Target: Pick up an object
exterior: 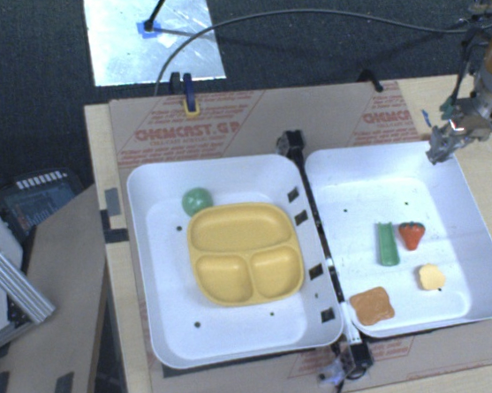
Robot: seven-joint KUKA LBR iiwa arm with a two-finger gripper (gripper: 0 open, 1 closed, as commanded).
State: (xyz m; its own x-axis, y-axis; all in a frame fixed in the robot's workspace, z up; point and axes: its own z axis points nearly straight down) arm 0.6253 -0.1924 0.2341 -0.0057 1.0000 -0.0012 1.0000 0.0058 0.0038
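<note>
Over the right bin's (474, 208) far corner hovers the pincer (440, 148), grip state unclear; the green stick (386, 243) lies mid-bin, probably light, rigid plastic, best pinched across its narrow sides.

2 white bins (167, 352), 1 yellow tray (240, 254), 1 green ball (197, 200), 4 toy foods (385, 243).

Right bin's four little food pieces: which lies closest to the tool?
The red strawberry, furthest up the bin toward the tool; the green stick, yellow piece and brown toast lie farther.
</note>
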